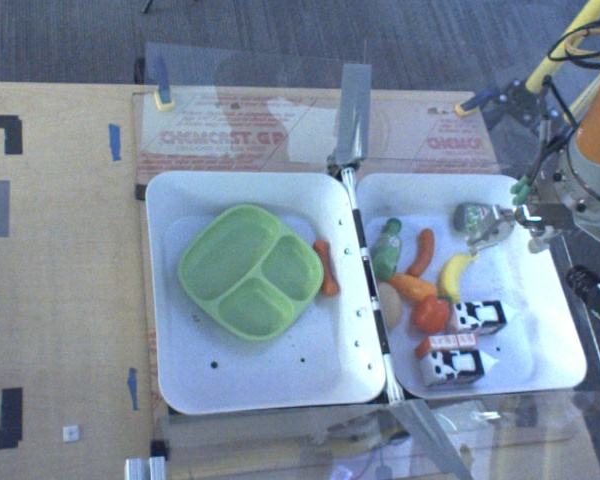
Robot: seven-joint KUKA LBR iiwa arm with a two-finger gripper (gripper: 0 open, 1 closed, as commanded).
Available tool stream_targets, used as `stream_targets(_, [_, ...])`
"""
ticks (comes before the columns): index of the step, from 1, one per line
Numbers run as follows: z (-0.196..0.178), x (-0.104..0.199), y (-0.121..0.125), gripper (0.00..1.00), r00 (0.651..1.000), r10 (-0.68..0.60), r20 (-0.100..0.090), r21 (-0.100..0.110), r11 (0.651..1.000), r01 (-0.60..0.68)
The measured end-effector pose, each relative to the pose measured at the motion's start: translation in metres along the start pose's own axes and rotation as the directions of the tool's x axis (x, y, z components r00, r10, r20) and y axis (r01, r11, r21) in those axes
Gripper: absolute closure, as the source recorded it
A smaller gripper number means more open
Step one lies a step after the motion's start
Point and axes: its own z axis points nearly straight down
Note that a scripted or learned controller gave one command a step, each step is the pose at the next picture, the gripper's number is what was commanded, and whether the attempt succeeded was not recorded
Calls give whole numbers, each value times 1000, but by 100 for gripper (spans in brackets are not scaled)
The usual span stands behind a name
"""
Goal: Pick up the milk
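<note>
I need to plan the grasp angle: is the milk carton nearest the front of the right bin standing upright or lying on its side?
Lying on its side. The milk carton shows its long cow-patterned face upward, flat on the floor of the right bin.

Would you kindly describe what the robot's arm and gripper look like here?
The arm is grey with an orange band above the wrist. Black cables and a yellow tube run alongside it. The gripper is pale metallic grey, with a small green part by its mount.

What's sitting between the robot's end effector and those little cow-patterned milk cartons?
In the camera view, the yellow banana lies on the way from the end effector down to the upper milk carton; a second milk carton sits below it. White bin floor surrounds them.
</note>
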Motion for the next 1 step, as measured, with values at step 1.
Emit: stream_targets(1, [129, -37, -47, 0, 973, 229, -1, 1, 973, -229])
